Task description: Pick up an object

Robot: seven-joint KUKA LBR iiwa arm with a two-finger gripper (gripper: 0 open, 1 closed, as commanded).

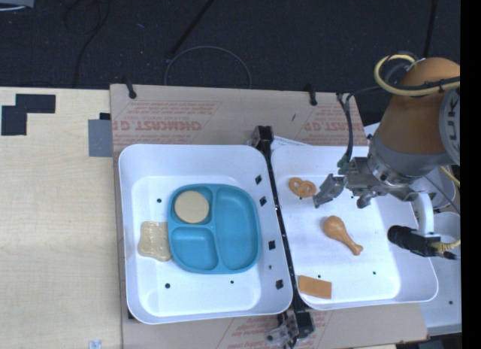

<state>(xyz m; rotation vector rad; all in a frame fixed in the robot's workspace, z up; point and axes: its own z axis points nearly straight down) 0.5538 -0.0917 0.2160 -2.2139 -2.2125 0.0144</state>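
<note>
We see gripper (pixel 328 190) over right bin (pixel 383 283), between pretzel (pixel 303 187) and drumstick (pixel 343 235); fingers' spread we cannot tell, nothing visibly held.

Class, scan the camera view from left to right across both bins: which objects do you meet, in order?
Pale bread slice → blue divided tray holding a round cracker → pretzel → orange wedge → chicken drumstick → gripper.

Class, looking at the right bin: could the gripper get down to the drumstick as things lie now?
Probably yes. The drumstick lies alone on bare floor of the right bin, and the gripper hangs close above it.
</note>
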